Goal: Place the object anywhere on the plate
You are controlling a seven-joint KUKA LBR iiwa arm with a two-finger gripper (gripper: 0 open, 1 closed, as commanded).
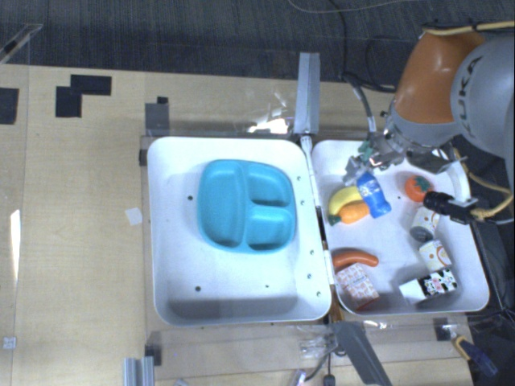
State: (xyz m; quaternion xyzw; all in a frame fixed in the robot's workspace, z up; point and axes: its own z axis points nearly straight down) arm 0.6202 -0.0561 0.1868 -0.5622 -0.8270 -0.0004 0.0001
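Inside the left bin (169,296) lies a blue plate (245,204); across in the right bin (475,284), the gripper (364,164) (clamped on a blue packet (373,196)) hangs beside a banana (345,199).

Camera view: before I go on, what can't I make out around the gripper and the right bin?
- Gripper: too small and cluttered to tell if it holds the blue bottle.
- Cup: partly behind the black cable.
- Carton print: too small to read.
- Arm: cut off by the right edge.
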